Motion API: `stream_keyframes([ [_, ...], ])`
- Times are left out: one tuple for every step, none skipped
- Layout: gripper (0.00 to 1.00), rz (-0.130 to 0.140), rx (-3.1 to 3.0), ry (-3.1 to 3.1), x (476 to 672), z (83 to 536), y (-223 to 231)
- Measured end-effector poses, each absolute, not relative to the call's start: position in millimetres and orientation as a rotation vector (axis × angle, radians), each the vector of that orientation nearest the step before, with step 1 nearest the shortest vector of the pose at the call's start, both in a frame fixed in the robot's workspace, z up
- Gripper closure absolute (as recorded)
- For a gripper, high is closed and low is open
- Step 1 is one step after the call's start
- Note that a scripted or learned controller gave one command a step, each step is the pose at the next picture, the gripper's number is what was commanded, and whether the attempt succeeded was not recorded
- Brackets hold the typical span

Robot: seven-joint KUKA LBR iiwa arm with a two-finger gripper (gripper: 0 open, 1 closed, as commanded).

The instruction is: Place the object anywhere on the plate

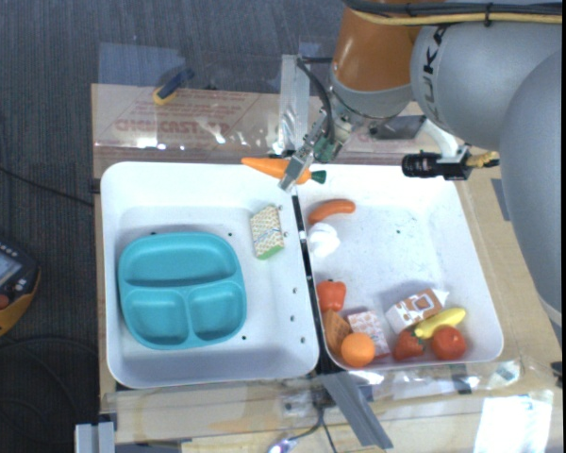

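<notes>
Grey carpet all round the bench, two white bins side by side, and my gripper (300, 166) is up at the far rim where they meet. I've got the carrot (269, 167) pinched between my fingers, orange body sticking out to the left over the far edge of the left bin (113, 253), clear of the floor by the look of it. So the pick looks done and I'm in the carry. Target is the blue plate (179, 286), three compartments, sitting in the near half of the left bin, well apart from me. A yellow-green sponge (266, 231) lies between me and the plate, near the divider. Next move calls for a swing left and toward the near side, passing over the sponge, then lowering over any compartment before letting go. Right bin (472, 253) holds the sausage (331, 209), the egg (323, 242) and the rest; none of that matters now.
</notes>
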State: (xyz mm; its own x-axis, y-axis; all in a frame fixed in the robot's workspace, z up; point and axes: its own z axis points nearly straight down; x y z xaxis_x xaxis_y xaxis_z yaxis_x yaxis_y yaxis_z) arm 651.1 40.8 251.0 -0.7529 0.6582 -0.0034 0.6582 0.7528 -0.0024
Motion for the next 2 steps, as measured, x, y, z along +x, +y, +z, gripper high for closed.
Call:
stream_keyframes([
  [1.0,-0.001,0.922,3.003,558.5,281.4,66.9],
  [1.0,-0.001,0.719,3.058,545.7,273.5,131.0],
])
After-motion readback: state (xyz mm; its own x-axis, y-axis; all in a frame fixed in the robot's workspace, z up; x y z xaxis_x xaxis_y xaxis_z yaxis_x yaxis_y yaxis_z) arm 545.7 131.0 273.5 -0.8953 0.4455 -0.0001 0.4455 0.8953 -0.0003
